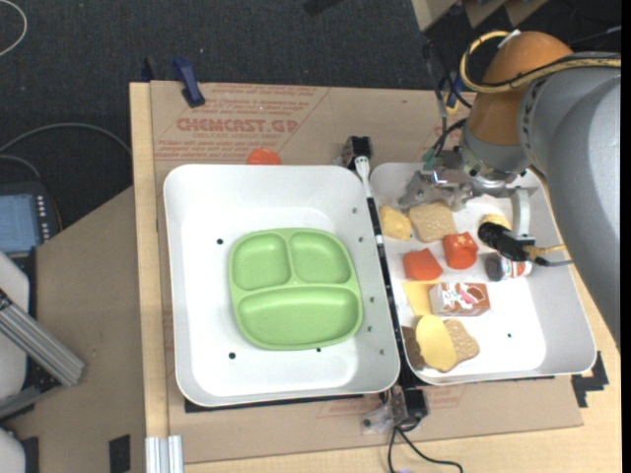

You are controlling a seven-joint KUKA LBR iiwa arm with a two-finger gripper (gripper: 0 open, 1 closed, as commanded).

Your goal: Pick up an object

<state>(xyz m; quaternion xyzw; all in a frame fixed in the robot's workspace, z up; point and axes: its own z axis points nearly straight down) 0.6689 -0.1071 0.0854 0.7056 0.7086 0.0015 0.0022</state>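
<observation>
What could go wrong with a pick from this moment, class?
1. The gripper hangs at the far edge of the right bin, by the tan bread slice; it might strike the rim.
2. The bread slice, yellow piece and red cup crowd together, so the gripper may nudge neighbours.

Brown counter point(296, 116) with red lettering across the far side, two white bins side by side on it: left bin point(197, 294), right bin point(552, 333), rims touching. A blue clamp point(187, 80) grips the far-left corner.
</observation>
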